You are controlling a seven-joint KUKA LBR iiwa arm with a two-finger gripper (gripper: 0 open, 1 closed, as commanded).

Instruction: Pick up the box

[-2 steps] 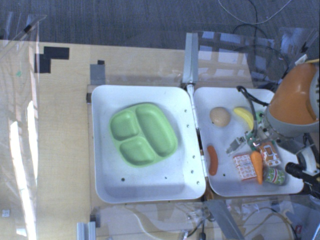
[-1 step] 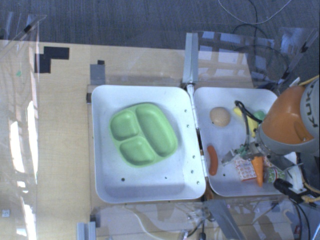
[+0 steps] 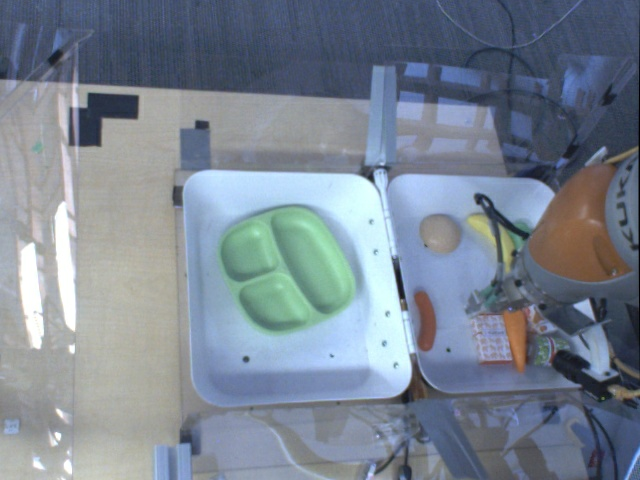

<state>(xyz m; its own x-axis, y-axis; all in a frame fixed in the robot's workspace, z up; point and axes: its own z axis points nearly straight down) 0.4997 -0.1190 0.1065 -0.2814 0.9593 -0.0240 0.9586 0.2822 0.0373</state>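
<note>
Box in right bin; green plate in left bin.

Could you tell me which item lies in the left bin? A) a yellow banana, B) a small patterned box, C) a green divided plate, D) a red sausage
C: the green divided plate sits alone in the left bin, while the sausage, banana and box all lie in the right bin.

Two white bins; one green divided plate; one box, one carrot, one sausage, one banana, one pale round ball.
</note>
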